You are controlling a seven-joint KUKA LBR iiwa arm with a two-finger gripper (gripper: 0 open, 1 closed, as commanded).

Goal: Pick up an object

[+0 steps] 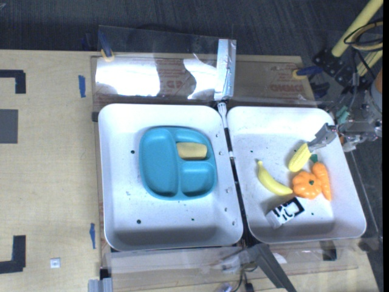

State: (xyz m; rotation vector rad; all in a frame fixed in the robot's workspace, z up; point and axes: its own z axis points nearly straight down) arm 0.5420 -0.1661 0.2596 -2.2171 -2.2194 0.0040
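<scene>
a pale wooden tabletop (48,163) is spreading toward nine o'clock, carrying black corner marks (15,81) and bits of blue tape (81,85). dark grey carpeted floor (182,11) is running along twelve o'clock. glare is bouncing off a clear plastic sheet (158,72) there.

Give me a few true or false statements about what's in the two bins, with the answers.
1. The blue divided plate sits in the left bin. True.
2. A yellow block lies in one of the plate's compartments. True.
3. The banana is on the blue plate. False: it lies in the right bin.
4. The orange pumpkin is in the left bin. False: it is in the right bin, beside the carrot.
5. The gripper is over the right bin. True.
</scene>
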